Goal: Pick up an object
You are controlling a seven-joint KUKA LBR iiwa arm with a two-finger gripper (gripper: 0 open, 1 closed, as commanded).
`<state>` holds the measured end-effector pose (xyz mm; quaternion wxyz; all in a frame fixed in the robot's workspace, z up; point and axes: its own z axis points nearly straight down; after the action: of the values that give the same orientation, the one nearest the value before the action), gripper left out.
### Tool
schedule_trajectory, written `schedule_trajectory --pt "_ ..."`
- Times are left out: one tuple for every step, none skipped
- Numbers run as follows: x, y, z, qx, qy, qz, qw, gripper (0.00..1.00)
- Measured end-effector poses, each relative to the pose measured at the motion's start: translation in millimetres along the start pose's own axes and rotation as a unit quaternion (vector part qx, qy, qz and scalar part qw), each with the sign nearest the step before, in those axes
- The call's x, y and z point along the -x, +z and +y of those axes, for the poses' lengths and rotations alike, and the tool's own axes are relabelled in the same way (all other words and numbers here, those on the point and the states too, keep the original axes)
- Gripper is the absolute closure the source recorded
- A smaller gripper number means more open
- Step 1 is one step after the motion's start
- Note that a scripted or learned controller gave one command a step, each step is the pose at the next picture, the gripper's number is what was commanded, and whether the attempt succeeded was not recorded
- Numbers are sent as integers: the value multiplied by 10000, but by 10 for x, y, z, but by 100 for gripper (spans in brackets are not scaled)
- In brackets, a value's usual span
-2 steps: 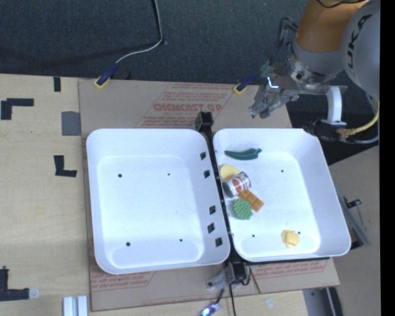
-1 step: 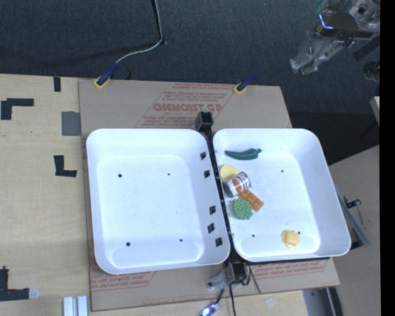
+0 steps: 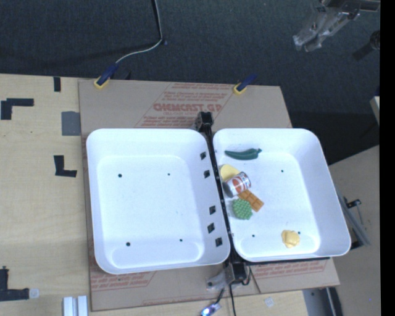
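Two white bins (image 3: 148, 139) sit on cardboard; the gripper (image 3: 315, 34) hangs high at upper right, blurred, its hold unclear, while a small can (image 3: 239, 182) lies in the right bin (image 3: 308, 148)

Blurred pale-grey two-finger pincer (image 3: 313, 37) sits at the top right corner of the camera view, high up and well apart from the bench. It hangs off a darker wrist section (image 3: 349, 6) cut by the top edge. Pincer body slants down and to the left from the wrist, tip pointing lower left. Nothing visible between the tips. Too blurred to tell the finger spacing. A dark bit of the arm (image 3: 370, 46) shows at the right edge just below the wrist, shape unclear. Rest of the arm out of frame to the upper right.
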<state>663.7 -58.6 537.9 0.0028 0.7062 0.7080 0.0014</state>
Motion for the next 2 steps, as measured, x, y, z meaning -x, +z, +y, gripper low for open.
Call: schedule_trajectory --pt "-371 2328 -640 -132 7 16 9999 100" --pt "-698 1012 -746 34 -18 17 10000 100"
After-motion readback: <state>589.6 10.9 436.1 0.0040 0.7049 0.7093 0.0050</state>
